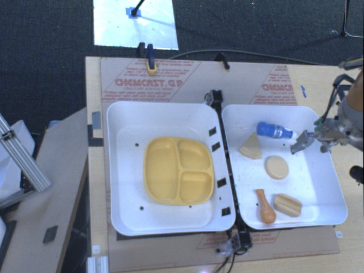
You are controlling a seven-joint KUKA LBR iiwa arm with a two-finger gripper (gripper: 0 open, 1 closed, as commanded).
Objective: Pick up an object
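Note:
The right bin (327, 181) holds several small items. A blue bottle (274, 131) lies on its side at the back. In front of it are a pale cheese wedge (251, 147) and a round tan disc (277, 167). An orange-brown drumstick (265, 205) and a tan bread roll (288, 205) lie at the front. My gripper (307, 143) hangs over the bin's right part, just right of the bottle and above the disc, with nothing seen in it.
The left bin (125, 152) contains a yellow divided plate (179, 170). A black clip strip (219, 152) joins the two bins. Cardboard (170, 78) lies under them. A metal rail (23, 158) juts in at the left.

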